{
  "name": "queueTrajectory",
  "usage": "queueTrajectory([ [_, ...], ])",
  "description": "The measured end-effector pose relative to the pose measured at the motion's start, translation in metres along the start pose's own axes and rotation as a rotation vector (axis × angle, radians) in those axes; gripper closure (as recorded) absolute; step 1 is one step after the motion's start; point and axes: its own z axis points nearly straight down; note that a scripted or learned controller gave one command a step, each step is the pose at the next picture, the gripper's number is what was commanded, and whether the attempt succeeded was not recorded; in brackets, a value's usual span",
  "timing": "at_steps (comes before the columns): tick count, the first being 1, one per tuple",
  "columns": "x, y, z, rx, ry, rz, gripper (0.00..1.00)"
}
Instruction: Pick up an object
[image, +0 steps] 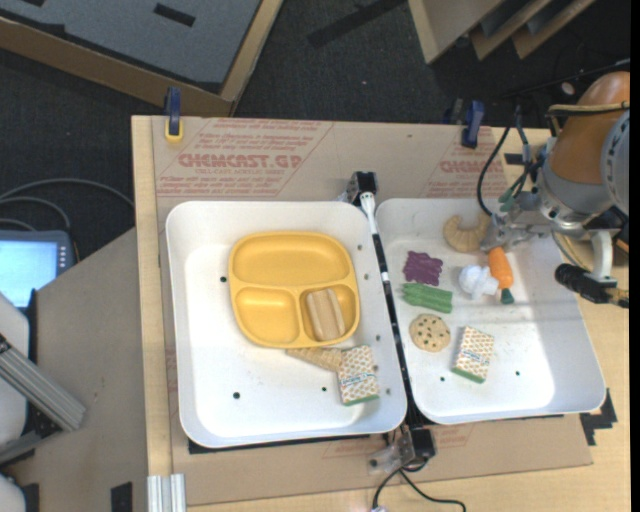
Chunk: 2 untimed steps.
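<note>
My gripper (497, 235) reaches down into the back of the right bin (560, 400), between a tan curved bread piece (462, 234) and an orange carrot (501, 270). A white crumpled item (476, 282) lies just left of the carrot. Further left are purple grapes (423, 267) and a green pod (428, 296). Nearer the front lie a round cookie (430, 332) and a small green-edged packet (473, 354). I see nothing lifted off the bin floor.
The left bin (200, 380) bears a yellow divided plate (290, 262) with a tan bread slice (324, 313) in its lower right compartment. A cracker (312, 355) and a second packet (357, 376) lie by the plate's front edge. Cables hang beside the arm (585, 150).
</note>
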Motion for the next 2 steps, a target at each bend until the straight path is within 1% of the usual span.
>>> queueTrajectory([
  [1, 0.077, -0.002, 0.012, 0.006, 0.004, -0.003, 1.0],
  [2, 0.129, -0.036, -0.095, -0.003, 0.003, -0.003, 1.0],
])
